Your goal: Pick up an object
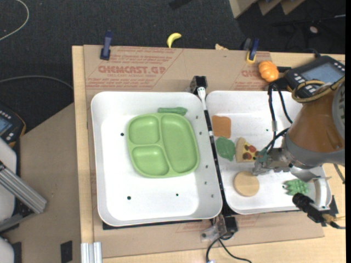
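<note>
The right bin [249,106] holds an orange-brown square piece [221,126], a green lumpy item [225,147], a pizza slice toy [244,150], a tan round disc [247,184] and a green leafy item [296,187] at its right side. My gripper [261,165] hangs low in this bin, between the pizza slice and the tan disc, just right of the slice. Its tips are small and dark against the bin floor. Nothing is visibly held between them. The arm's grey and orange wrist [318,130] covers the bin's right part.
The left bin [109,163] carries a green divided plate [163,145] and a green pod [173,111] at its far edge. A divider with a black clip [199,84] separates the bins. A small orange fruit [268,70] and a banana toy [173,38] lie on the cardboard behind.
</note>
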`<move>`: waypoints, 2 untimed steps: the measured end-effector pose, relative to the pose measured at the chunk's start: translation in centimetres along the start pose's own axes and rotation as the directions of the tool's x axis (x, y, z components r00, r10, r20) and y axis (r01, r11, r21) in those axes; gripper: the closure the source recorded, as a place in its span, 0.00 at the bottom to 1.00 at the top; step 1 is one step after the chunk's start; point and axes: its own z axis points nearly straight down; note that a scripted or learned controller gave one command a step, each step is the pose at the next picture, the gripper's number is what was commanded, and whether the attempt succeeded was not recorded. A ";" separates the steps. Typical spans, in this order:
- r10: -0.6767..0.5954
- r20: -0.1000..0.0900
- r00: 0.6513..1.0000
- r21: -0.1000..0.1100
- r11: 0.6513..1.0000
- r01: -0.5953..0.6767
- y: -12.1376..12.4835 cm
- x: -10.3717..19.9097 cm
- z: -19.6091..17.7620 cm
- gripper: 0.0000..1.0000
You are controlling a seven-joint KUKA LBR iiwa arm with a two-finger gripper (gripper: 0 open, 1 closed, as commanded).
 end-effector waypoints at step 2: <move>-0.009 -0.004 1.000 0.004 1.000 0.009 -0.1 15.3 -16.4 1.00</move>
